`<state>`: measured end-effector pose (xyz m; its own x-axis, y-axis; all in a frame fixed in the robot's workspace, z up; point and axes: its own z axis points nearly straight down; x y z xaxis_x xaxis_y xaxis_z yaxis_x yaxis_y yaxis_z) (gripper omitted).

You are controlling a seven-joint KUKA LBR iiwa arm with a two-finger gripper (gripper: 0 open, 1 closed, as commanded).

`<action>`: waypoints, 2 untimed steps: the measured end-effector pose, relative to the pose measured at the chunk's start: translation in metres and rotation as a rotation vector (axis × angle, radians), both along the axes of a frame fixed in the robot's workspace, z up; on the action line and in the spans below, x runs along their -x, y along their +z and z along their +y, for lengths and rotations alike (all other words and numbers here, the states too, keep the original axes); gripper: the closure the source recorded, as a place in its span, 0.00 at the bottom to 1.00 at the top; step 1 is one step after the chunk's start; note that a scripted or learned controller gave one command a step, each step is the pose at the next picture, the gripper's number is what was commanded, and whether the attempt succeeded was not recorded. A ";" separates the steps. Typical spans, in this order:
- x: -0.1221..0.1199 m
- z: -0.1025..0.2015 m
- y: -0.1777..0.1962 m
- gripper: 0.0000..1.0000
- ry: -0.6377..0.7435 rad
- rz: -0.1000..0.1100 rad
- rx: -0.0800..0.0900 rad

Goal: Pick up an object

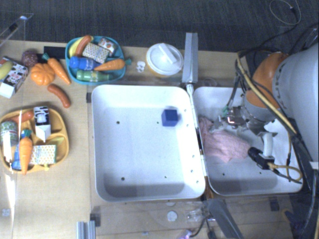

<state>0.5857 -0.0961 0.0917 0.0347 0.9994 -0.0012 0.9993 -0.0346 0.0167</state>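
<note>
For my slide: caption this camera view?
Gripper over pink cloth in right bin; blue cube in left bin.

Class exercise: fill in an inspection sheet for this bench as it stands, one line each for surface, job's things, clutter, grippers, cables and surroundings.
Surface: wooden bench bearing the left bin and right bin side by side.
Job's things: blue cube in the left bin; pink cloth in the right bin.
Clutter: blue bowl and yellow tray of toy food, loose pumpkin, white lidded tub.
Grippers: gripper low over the pink cloth; finger state unclear.
Cables: black and yellow cables along the arm.
Surroundings: dark carpet.
</note>
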 end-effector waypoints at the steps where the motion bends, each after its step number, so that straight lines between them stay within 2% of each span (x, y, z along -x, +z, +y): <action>1: 0.022 -0.070 0.000 0.00 0.191 -0.001 0.006; 2: 0.036 -0.030 0.001 0.00 0.311 -0.003 0.008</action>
